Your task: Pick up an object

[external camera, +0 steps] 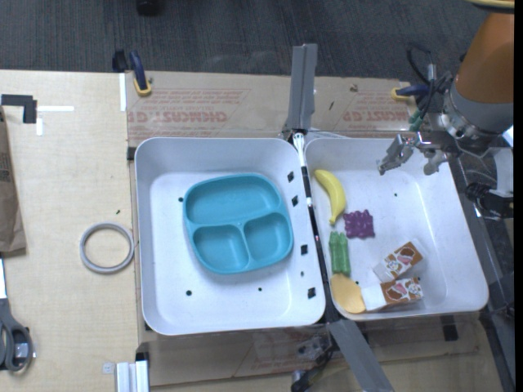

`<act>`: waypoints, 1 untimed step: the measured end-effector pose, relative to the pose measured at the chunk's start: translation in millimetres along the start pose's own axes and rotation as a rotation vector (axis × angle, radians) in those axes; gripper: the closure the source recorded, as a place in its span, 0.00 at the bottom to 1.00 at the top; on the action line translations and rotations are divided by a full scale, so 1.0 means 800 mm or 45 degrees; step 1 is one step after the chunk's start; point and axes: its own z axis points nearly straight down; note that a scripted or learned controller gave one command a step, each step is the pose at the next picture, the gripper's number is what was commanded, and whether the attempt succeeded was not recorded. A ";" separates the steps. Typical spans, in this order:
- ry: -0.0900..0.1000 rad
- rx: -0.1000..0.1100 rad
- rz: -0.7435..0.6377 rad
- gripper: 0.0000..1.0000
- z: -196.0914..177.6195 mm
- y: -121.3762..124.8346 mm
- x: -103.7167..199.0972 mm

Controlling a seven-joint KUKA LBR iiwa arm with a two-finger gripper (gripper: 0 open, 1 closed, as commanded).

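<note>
End effector (pixel 413 155) poised over the far edge of the right bin (pixel 458 219), fingers spread and holding nothing.

We see the candidate objects packed along that bin's left wall: banana (pixel 330 193), purple grapes (pixel 359 224), green pickle-like piece (pixel 339 253), yellow piece (pixel 348 294) and two small cartons (pixel 400 274). We judge that a descent here risks clipping the wall or a neighbour, and that the fingers may close on two touching items or slide off the curved banana. The blue divided plate (pixel 238 223) lies in the left bin (pixel 155 243).

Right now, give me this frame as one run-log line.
phase: pre-grasp | gripper: open, over right bin far edge, holding nothing | right bin: banana, grapes | left bin: blue divided plate
</note>
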 end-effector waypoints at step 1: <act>-0.002 -0.005 -0.385 0.00 -0.013 0.009 -0.021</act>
